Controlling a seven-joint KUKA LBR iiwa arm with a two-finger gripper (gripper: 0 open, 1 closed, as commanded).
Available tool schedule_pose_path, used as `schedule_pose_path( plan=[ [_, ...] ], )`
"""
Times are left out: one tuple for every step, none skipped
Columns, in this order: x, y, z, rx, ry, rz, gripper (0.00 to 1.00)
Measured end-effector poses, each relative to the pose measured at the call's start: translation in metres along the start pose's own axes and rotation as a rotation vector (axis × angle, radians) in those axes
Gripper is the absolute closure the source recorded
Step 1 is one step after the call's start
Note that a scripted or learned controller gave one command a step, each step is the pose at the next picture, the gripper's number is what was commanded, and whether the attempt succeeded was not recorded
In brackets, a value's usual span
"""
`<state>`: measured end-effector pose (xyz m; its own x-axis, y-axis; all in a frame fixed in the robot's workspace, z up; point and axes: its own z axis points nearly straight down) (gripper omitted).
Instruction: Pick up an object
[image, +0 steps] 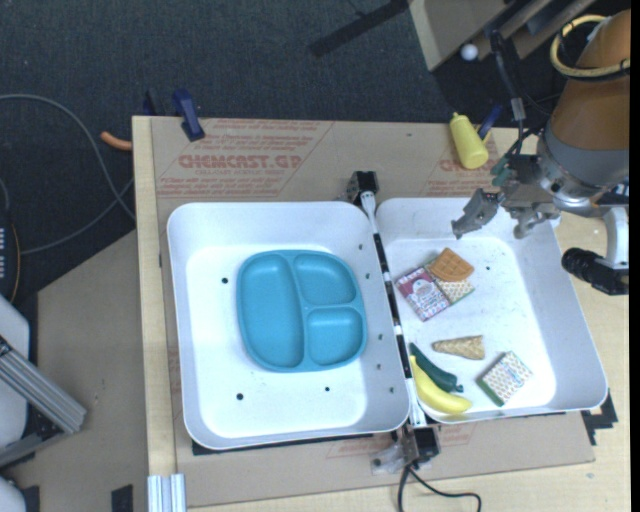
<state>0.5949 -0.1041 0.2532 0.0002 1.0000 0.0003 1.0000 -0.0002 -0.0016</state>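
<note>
Over the right bin's (575, 330) far end, jaws (497, 213) are spread wide and empty; banana (438, 392) at near-left corner is judged light, smooth, best gripped mid-body.

I'm working in a robotics lab: a plywood bench (300, 160) on dark carpet (90, 60), two white bins (200, 300) clipped together at the middle, loose cables (60, 130) on the left, and aluminium framing (40, 395) at the near left corner.
</note>
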Motion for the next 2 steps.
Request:
schedule_pose_path(
  plan=[
    [-0.022,0.033,0.115,0.001,0.000,0.001,0.00],
    [-0.007,0.046,0.169,0.002,0.001,-0.001,0.00]
  ],
)
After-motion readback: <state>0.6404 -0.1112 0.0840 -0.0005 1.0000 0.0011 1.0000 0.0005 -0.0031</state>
